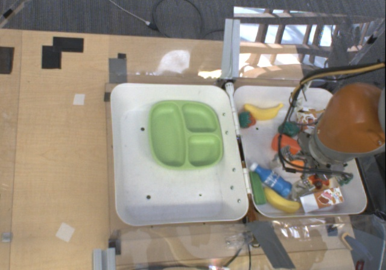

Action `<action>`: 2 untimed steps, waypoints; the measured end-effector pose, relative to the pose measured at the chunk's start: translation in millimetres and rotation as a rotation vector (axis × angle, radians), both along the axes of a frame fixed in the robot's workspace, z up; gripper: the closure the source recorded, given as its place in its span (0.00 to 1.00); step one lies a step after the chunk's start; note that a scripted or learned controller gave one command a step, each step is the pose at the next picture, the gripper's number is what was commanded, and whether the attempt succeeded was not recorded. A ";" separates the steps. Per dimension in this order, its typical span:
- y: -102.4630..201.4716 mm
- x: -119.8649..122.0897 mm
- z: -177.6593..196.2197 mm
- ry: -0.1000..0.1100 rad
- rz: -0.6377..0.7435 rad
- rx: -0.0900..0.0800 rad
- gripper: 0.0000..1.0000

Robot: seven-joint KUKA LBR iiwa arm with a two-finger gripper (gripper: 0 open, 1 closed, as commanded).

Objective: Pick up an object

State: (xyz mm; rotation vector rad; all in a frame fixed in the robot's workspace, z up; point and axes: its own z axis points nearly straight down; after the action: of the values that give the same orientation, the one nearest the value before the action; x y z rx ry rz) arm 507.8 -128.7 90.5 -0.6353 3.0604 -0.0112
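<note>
Arm: the grey arm with the orange band (353, 119) is reaching in from the right and is hanging over the right bin, covering a good part of its middle.
Gripper: the gripper (309, 169) is sitting low among the objects under the orange band; its tip is hidden by the wrist and the clutter, so I cannot tell its state, and I am not seeing any object held in it.
Right bin: the right bin (356, 202) is holding all the loose objects, crowded together.
Bananas: one yellow banana (263, 109) is lying near the far left corner of this bin; a second banana (281, 202) is lying at the near edge.
Blue bottle: a blue bottle (272, 181) is lying tilted just above the second banana, touching it.
Other objects: a small green and red item (246, 120) is lying just beside the first banana; an orange item (284, 143) is lying close to the gripper; a white and red box (321, 198) is lying at the near right.
Left bin: the left bin (129, 202) is holding a green divided plate (184, 134), which is lying flat near its middle, well apart from the gripper.
</note>
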 end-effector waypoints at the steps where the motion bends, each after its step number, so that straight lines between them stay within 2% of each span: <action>1: 19.2 88.2 -1.0 0.001 -0.122 0.005 0.00; 2: 9.5 27.6 -0.4 0.002 -0.114 0.005 0.00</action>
State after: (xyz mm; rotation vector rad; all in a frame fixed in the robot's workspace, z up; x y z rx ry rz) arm 535.4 -119.2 90.1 -0.4594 3.0928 -0.0049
